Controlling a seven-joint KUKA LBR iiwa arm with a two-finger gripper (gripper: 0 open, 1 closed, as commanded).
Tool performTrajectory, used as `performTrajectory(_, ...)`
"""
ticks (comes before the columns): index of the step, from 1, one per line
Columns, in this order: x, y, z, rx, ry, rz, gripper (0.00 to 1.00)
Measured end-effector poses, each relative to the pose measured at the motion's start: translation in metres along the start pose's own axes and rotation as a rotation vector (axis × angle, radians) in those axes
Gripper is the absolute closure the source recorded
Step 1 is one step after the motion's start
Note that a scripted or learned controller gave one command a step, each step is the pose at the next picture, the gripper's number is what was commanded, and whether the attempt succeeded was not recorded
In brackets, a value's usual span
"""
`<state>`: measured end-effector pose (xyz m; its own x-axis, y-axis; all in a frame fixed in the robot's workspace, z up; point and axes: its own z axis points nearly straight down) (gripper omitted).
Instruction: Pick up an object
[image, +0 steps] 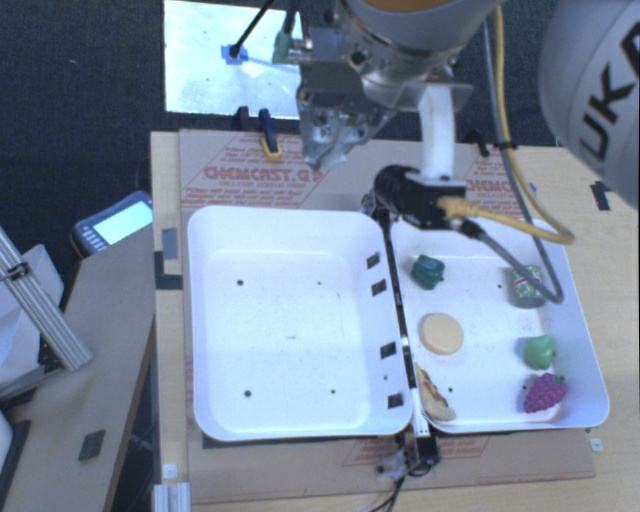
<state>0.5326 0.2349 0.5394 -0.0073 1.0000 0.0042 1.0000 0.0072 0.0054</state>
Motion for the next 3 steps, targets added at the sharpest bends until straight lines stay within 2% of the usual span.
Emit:
performTrajectory(1,-0.0006,0.0026,0.0042,0.004,-0.003,0.003,0.0)
performTrajectory(3,-0.0006,0.0026,0.0042,0.004,-0.003,0.003,0.0)
